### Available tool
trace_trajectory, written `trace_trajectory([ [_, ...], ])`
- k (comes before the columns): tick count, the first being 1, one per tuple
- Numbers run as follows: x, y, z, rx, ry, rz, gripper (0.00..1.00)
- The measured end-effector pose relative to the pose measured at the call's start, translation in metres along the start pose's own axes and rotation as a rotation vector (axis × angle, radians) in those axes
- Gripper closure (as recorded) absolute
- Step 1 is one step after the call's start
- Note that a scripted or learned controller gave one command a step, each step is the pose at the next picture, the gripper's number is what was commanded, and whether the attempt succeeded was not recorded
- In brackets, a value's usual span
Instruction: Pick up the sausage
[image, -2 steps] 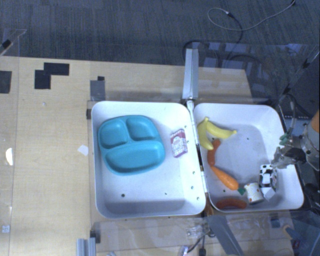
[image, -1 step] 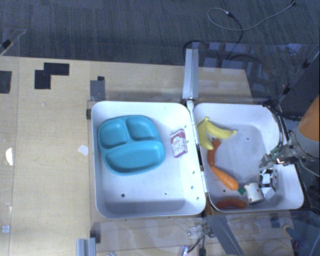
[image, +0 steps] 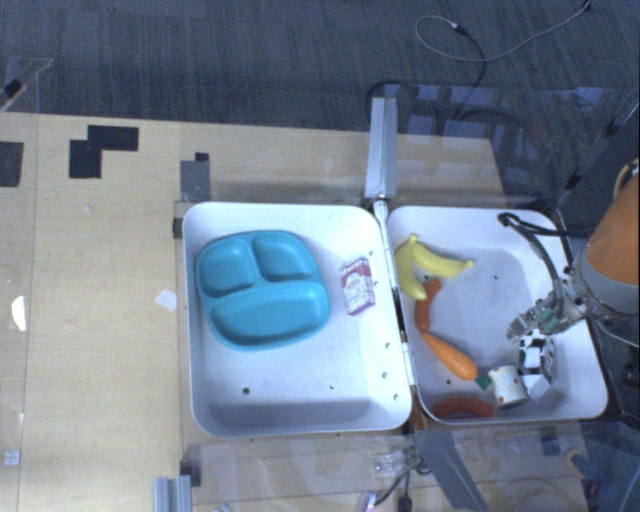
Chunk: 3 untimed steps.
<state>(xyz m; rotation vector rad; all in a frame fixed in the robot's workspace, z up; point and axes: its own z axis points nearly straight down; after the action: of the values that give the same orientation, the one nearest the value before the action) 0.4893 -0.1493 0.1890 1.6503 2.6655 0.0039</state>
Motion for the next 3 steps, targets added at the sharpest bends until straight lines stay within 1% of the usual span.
trace_trajectory([
  [1, 0.0, 0.024, 0.018, 0.003, 0.001, 0.433, 1.0],
  [2, 0.0, 0.026, 0.007, -0.001, -0.001, 0.426, 1.0],
  [3, 0.059, 0.052, 0.004, 0.001, 0.002, 0.03, 1.0],
])
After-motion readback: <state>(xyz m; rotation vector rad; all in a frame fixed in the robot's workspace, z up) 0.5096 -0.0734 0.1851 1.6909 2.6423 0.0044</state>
